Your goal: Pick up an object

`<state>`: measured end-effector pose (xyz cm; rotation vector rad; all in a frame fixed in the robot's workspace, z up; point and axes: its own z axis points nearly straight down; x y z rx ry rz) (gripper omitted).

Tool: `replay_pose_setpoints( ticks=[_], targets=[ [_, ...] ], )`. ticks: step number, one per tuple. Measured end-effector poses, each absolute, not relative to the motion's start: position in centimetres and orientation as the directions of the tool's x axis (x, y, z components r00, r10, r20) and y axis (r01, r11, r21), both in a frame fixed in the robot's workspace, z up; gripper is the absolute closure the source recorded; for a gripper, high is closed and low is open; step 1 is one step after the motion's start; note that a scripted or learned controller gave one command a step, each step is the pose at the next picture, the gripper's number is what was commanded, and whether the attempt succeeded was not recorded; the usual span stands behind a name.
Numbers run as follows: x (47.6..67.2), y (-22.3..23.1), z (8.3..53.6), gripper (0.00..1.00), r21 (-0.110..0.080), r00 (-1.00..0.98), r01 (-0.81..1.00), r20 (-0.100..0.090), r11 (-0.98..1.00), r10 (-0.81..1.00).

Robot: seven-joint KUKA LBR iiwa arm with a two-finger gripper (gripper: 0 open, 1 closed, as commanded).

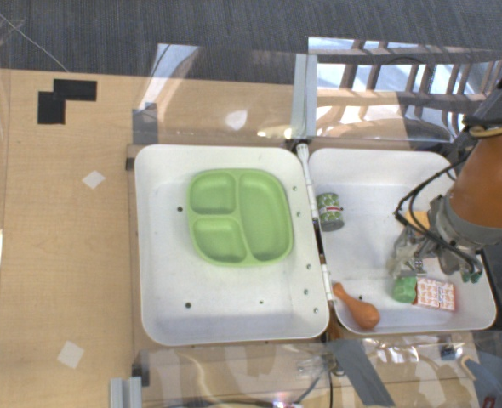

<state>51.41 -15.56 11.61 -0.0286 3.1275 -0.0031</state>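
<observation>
- Dark carpet is seen behind a pale wooden desk point(55, 228) that carries two shallow white bins side by side.
- The likely target, a small green object point(404, 290), lies in the right bin point(370, 185) near its front, directly beneath the gripper point(411, 266); whether it is touched cannot be told.
- It is judged light and somewhat soft, lumpy rather than flat, so a grasp across its narrow middle would be favoured.
- Just beside it lies a small patterned card packet point(436, 295); its print cannot be read.
- An orange toy drumstick point(357, 308) rests at the front corner, and a small labelled can point(329, 211) by the divider; the label is illegible.
- A green divided plate point(238, 217) sits in the left bin point(162, 313).
- The gripper's state cannot be told.
</observation>
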Motion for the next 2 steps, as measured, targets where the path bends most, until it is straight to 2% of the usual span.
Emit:
replay_pose_setpoints(
  ticks=[1,2],
  targets=[
    [53.3,-10.9,9.1,1.00,0.000,-0.987,0.160,-0.015,0.987,0.160],
    [53.0,-14.7,9.1,1.00,0.004,-0.936,0.352,-0.019,0.936,0.352]
  ],
)
